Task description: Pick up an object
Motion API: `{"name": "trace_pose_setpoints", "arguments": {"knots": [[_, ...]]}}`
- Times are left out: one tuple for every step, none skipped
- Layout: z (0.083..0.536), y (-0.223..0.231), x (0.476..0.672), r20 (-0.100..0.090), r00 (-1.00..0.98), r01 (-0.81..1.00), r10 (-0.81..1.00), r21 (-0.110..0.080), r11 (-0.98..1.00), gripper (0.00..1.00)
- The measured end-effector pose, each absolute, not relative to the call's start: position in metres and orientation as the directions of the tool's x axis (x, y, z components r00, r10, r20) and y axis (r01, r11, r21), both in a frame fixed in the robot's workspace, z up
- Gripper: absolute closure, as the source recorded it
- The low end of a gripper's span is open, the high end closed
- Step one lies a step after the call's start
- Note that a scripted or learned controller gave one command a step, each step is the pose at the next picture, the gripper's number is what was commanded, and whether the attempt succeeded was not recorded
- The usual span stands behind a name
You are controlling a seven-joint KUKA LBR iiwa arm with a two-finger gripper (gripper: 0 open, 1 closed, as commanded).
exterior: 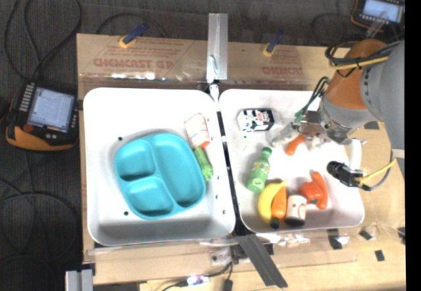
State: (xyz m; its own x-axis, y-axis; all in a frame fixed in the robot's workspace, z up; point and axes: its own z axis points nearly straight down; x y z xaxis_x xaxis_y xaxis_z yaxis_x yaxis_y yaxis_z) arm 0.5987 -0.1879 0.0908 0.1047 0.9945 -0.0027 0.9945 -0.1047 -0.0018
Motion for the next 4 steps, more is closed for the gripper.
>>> {"name": "trace_pose_setpoints", "arguments": {"knots": [[0.098, -0.187, 0.599, -0.002, 0.103, 0.995, 0.995, -0.005, -0.103, 1.0], [0.098, -0.187, 0.599, -0.002, 0.103, 0.995, 0.995, -0.005, -0.103, 0.0], [0.104, -0.186, 0.599, -0.001, 0.101, 0.995, 0.995, -0.009, -0.101, 1.0], [0.192, -0.159, 0.617, 0.001, -0.041, 0.999, 0.999, -0.004, 0.041, 1.0]]}}
